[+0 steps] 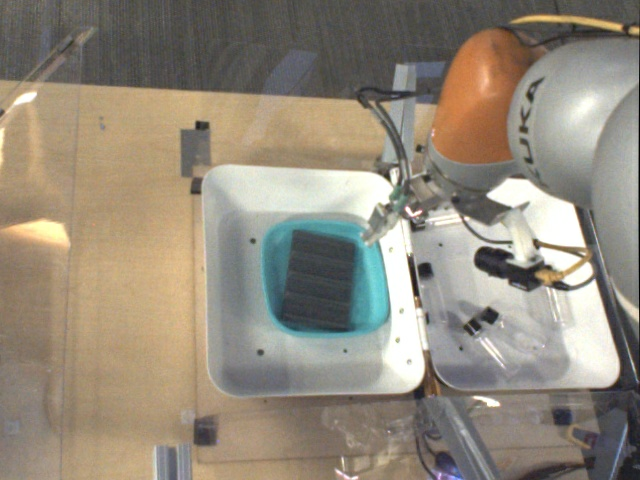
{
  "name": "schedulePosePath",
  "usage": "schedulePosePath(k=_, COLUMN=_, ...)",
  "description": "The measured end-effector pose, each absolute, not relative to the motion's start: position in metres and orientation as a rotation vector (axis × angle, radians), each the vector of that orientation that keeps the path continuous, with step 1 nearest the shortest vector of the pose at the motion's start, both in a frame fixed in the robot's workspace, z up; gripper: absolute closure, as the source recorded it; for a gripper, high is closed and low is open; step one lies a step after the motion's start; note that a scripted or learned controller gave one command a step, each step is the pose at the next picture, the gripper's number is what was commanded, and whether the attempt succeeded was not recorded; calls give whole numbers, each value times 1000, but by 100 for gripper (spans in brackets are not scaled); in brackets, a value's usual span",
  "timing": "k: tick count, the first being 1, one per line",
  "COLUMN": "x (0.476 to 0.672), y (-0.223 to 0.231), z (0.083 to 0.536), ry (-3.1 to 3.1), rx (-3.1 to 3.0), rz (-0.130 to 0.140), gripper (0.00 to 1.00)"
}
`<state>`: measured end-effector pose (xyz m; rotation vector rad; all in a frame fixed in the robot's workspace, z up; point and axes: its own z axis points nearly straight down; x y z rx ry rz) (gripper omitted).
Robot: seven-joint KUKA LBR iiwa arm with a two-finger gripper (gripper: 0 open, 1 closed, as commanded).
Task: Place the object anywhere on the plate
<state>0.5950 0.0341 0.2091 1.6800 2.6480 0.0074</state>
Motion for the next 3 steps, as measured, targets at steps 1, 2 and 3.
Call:
schedulePosePath(k=1, x=588, y=0, z=202, ry=2625, rx=1714, rz=7, gripper=0)
schedulePosePath(k=2, x=547, y=-36, z=185, ry=2594, rx=1765, rz=5, gripper=0)
schedulePosePath(k=3, x=527, y=19, z=185, ry=2569, rx=1802, rz=6, gripper=0)
